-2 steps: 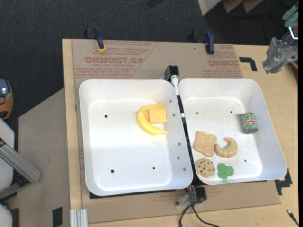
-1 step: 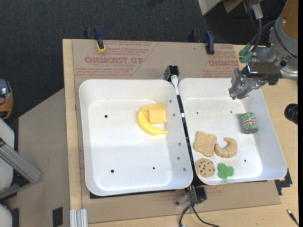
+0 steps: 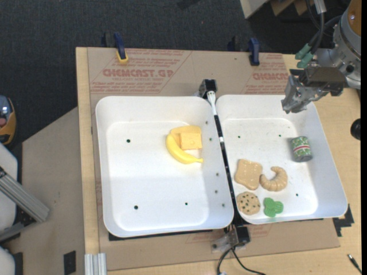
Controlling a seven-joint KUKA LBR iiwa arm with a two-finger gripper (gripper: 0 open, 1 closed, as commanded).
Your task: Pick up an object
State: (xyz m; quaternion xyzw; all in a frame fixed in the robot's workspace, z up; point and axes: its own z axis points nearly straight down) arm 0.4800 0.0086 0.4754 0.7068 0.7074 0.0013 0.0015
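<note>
Altogether one banana (image 3: 182,152), one can (image 3: 300,148), one croissant (image 3: 275,179)

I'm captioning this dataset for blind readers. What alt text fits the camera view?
A grey robot arm's two-finger gripper hovers above the far edge of the right shallow white bin, which holds a small green can, toast slice, croissant, cookie and green toy. The left white bin holds a yellow banana touching a cheese block.

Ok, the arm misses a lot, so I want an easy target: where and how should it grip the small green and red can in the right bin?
Judging from its pose, take the small green and red can across its curved sides, coming straight down from above. It seems to lie on its side, apart from the other items, with bare right bin floor around it. The gripper hangs just above-left.
</note>
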